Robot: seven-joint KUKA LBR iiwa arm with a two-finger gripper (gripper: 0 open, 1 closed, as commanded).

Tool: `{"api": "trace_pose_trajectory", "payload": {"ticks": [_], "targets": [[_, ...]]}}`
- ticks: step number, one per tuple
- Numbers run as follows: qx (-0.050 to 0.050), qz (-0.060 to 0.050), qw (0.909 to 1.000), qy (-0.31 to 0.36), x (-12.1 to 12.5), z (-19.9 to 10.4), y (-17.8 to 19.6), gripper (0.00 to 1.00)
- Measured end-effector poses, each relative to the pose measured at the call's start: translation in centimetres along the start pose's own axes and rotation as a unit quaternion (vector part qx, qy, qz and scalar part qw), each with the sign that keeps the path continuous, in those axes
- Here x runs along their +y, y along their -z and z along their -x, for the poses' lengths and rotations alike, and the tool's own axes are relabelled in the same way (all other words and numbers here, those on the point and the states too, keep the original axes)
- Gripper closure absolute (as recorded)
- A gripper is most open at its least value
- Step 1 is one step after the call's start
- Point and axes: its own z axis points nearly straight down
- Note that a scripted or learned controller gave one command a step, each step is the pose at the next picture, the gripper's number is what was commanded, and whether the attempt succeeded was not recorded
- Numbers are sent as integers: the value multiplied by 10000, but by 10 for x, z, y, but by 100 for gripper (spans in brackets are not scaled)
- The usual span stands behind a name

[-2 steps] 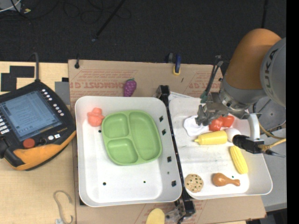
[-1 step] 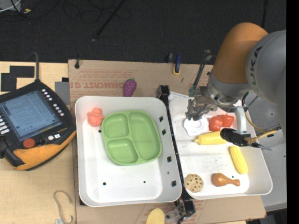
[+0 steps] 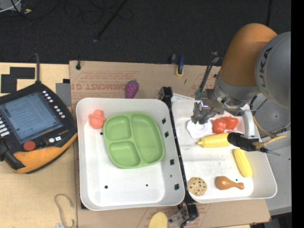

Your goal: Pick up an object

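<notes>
As the arm reaches in from the right, I have its gripper over the far left part of the right bin, directly above a white piece. That piece lies close to the bin's left wall, near the far edge. From this angle I cannot tell whether the gripper is spread or closed, and I see nothing held in it.

Just right of the white piece, toward the far edge, sits a red toy. A yellow toy lies crosswise just nearer than both, with its left tip right at the white piece. A corn cob lies toward the right edge. A cookie sits in the near left corner, and a brown drumstick lies beside it along the near edge.

In the left bin a green divided plate takes up the middle. A pink toy sits in the far left corner, just beside the plate's rim.

Outside the bins, a purple toy rests on the cardboard sheet beyond the left bin's far edge. A teach pendant lies on the bench to the left.
</notes>
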Motion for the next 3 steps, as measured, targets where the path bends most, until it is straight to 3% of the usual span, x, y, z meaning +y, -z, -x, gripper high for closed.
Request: {"api": "trace_pose_trajectory", "payload": {"ticks": [2,3], "targets": [[-9,-6,10000,13,4,-1,-19,100],[-4,11,10000,11,2,0,0,100]]}}
